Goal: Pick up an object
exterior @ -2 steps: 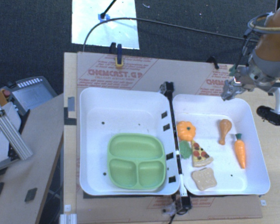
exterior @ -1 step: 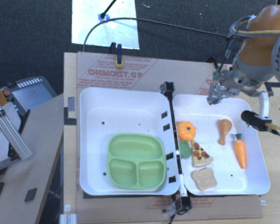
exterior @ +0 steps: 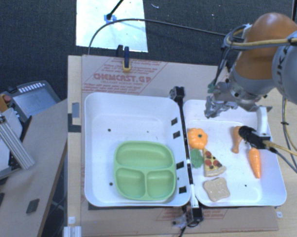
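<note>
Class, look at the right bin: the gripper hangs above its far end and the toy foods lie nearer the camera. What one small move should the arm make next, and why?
Probably a short shift toward the camera, then down over the orange pumpkin. The gripper sits above bare floor at the far end of the right bin, with nothing between its fingers, and the pumpkin looks like the nearest toy.

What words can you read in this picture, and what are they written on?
"CHEMCAST GP": red print on the brown cardboard sheet under the two white bins.
Smaller red print beneath it on the same sheet: too blurred to read.
More red print on the cardboard's near edge: too blurred to read.
</note>
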Robot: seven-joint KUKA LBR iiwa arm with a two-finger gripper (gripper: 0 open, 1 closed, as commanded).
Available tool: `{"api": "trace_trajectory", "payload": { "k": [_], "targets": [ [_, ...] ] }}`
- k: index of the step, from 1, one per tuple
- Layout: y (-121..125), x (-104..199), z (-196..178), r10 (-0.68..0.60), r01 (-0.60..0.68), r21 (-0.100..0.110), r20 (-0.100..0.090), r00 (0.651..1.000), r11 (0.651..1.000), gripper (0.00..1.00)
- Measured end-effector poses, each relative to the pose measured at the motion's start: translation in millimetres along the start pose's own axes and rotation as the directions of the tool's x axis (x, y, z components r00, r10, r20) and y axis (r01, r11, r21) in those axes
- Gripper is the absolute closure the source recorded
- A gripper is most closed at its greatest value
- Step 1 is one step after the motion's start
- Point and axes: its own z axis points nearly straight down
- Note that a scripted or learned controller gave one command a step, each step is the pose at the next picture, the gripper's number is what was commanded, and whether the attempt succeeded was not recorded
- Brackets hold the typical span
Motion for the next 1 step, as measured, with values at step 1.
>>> {"api": "trace_trajectory", "payload": {
  "k": [1],
  "targets": [
    [-22.9, 51.1, 6.9, -0.001, 0.001, 0.001, -0.001, 1.0, 1.0, 1.0]
  ]
}}
